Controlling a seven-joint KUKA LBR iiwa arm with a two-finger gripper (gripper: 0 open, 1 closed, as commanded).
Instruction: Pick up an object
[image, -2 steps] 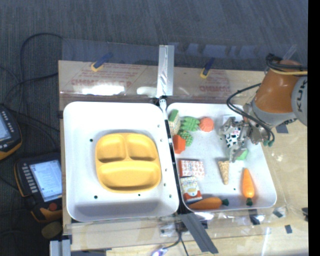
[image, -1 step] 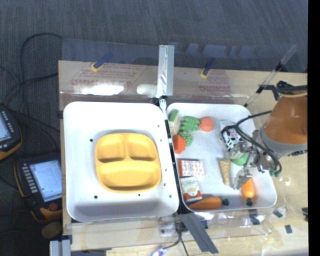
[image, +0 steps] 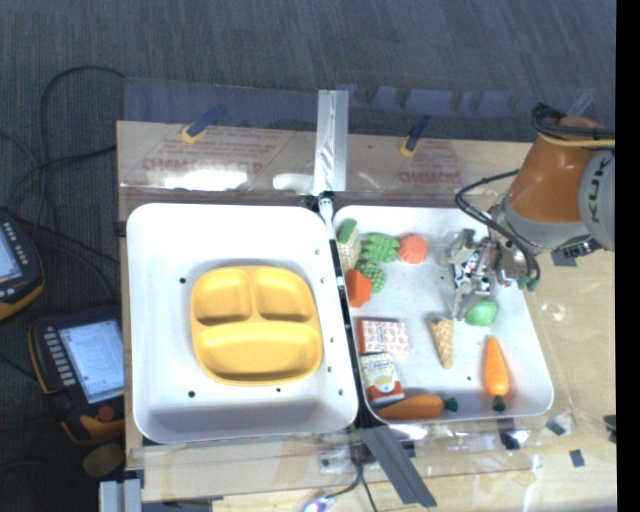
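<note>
My gripper (image: 468, 288) hangs low over the upper right part of the right bin (image: 535, 345), pointing down and to the left. A small green toy (image: 482, 313) lies just below and right of its tip, close to it or touching; which one I cannot tell. A waffle cone (image: 443, 341) lies a little lower left of the gripper. An orange carrot (image: 495, 368) lies below the green toy. I see nothing held.
The right bin also holds a green bunch (image: 375, 250), an orange ball (image: 413, 248), a red pepper (image: 357, 286), a red-and-white box (image: 383, 336), a small can (image: 380, 378) and a second carrot (image: 412, 406). The left bin (image: 150, 300) holds a yellow divided plate (image: 257, 322).
</note>
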